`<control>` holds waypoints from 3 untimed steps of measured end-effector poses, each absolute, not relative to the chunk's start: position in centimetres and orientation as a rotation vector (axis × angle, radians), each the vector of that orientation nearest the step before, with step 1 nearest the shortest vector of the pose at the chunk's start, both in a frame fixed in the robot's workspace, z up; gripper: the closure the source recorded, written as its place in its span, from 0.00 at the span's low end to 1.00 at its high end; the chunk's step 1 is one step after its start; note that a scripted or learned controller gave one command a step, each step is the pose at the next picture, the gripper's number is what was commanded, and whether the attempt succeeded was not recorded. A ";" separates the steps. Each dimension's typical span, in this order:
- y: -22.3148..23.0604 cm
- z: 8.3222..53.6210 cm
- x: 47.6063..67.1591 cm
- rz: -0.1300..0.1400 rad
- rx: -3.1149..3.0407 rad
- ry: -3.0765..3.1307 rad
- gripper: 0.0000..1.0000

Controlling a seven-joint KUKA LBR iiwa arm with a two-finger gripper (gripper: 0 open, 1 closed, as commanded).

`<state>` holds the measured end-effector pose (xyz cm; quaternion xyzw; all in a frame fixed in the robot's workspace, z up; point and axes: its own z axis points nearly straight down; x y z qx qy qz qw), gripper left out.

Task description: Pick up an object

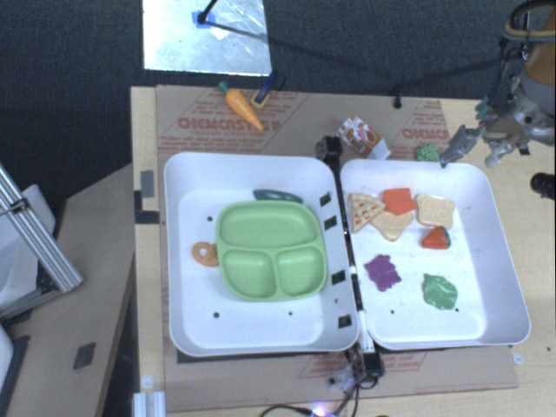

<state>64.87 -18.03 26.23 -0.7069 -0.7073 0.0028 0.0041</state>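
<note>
On the bench, the right bin [499,233] holds flat toy foods [400,201]; gripper [476,148] jaws spread, nothing between them.

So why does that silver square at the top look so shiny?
In the camera view, the silver sheet bounces light into pale glare patches; the white bins look bright too, with soft shadows under the green tray; the gripper looks slightly blurred.

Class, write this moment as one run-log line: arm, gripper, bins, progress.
arm: over right bin's far right corner | gripper: open, nothing between fingers | left bin: green tray | progress: no object picked yet
</note>
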 end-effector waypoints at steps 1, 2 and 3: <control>-18.0 27.0 65.1 -0.002 -2.219 -2.227 0.00; -18.7 21.3 64.6 0.002 -2.219 -2.222 0.00; -18.2 17.1 64.6 0.000 -2.217 -2.226 0.00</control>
